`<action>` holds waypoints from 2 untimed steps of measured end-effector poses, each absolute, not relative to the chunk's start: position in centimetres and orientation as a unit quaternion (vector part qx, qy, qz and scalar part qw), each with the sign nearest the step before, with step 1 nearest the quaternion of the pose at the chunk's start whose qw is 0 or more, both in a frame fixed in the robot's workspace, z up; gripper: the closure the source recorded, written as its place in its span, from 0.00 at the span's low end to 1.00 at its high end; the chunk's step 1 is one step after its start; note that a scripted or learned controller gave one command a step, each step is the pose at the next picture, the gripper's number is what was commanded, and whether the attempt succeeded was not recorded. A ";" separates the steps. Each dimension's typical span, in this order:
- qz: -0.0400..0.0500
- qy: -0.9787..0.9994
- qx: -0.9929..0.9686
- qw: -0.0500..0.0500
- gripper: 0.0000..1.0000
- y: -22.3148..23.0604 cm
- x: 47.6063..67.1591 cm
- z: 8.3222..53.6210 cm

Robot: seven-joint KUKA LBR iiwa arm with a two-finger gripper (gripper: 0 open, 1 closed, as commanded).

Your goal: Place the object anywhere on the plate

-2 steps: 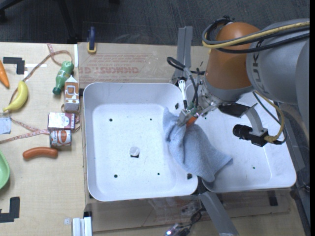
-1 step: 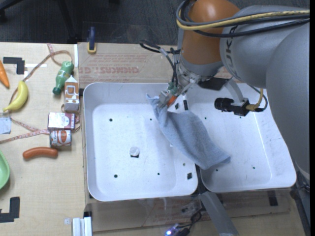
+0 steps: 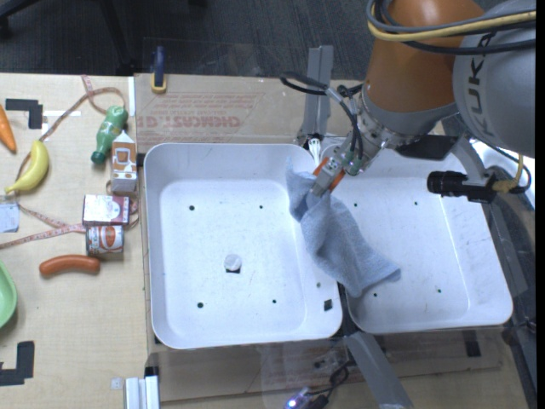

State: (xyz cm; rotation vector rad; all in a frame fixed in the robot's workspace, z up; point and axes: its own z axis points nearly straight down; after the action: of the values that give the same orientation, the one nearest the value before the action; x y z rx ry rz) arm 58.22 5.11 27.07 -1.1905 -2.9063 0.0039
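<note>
A grey-blue cloth (image 3: 345,241) hangs from my gripper (image 3: 326,177) and drapes across the wall between the two white bins. Its lower end rests on the left part of the right bin (image 3: 443,305). The fingers are pinched on the cloth's top corner, above the back right corner of the left bin (image 3: 170,228). A small white round piece (image 3: 232,263) lies on the left bin's floor. The curved edge of a green plate (image 3: 5,296) shows at the far left of the bench.
Left of the bins lie a banana (image 3: 30,167), a carrot (image 3: 7,130), a green bottle (image 3: 109,132), a small carton (image 3: 123,162), a can (image 3: 106,239), a sausage (image 3: 70,266) and a tape. A black camera mount (image 3: 460,183) juts over the right bin.
</note>
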 end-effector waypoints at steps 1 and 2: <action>0.001 -0.944 -0.329 0.001 1.00 11.1 63.8 22.2; 0.001 -0.957 -0.288 0.001 1.00 10.0 64.3 13.8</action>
State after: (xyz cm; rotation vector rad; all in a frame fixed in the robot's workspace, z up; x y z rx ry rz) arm 64.35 9.95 13.77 -0.9057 -3.0060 0.0034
